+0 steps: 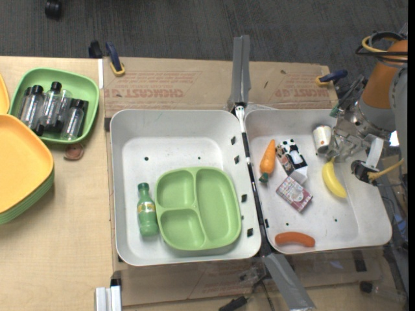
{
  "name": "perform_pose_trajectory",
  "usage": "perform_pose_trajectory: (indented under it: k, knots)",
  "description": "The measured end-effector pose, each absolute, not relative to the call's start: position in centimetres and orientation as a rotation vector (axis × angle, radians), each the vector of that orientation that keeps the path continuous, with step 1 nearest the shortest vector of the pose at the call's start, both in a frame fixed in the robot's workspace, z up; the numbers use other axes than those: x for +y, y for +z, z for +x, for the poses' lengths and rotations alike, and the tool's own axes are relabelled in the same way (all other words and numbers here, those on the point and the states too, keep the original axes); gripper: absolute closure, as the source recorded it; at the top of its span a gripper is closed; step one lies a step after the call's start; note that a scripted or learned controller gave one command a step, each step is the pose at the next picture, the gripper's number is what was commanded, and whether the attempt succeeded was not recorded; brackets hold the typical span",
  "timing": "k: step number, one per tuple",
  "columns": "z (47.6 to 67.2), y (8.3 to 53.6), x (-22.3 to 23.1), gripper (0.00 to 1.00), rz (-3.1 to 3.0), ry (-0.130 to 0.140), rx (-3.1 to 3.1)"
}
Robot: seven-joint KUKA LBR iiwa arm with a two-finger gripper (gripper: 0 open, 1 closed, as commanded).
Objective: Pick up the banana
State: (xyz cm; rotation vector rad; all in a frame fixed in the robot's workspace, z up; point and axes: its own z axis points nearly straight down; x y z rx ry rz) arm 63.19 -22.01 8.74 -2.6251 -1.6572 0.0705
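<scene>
You see the banana (334, 179) lying flat in the right bin (363, 229), at about three o'clock on its floor: short, plain yellow, curved, its upper end tucked under the gripper (342, 145). The gripper hangs just above that end, at the banana's twelve o'clock. You cannot tell whether its fingers are apart or together.

"CHEMCAST GP" upside-down on cardboard (214, 83)

A yellow banana (334, 180), orange carrot (267, 157) and green divided plate (196, 208) lie in white bins (130, 135).
</scene>
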Motion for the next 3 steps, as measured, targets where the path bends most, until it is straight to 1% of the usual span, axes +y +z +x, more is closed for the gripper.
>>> perform_pose_trajectory:
  k: [1, 2, 3]
  knots:
    - [62.0, 9.1, -21.1, 1.0, -2.772, 0.034, -1.445]
    - [61.4, 10.0, -20.9, 1.0, -2.924, 0.008, -1.141]
    - [63.6, 9.3, -20.8, 1.0, -3.012, 0.004, -0.892]
